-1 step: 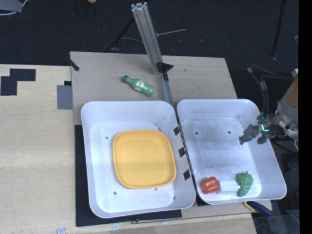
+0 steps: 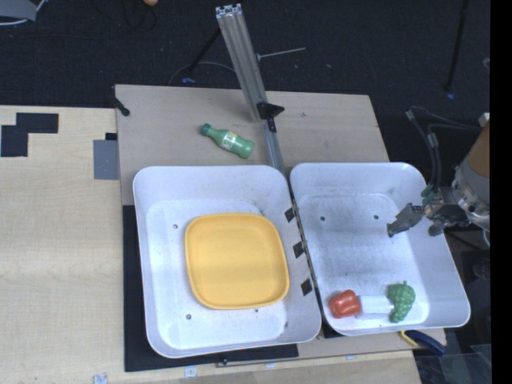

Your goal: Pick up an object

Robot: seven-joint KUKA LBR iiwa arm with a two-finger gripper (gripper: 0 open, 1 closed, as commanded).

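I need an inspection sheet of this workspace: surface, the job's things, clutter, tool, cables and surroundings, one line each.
Surface: wooden bench bearing a left bin and a right bin, side by side.
Job's things: yellow plate in the left bin; red pepper and green broccoli toy at the right bin's near edge.
Clutter: green bottle lying on the bench behind the bins.
Tool: tool over the right bin's right side, away from the toys; nothing seen in it.
Cables: dark cables by the arm.
Surroundings: slanted metal rail; dark floor.
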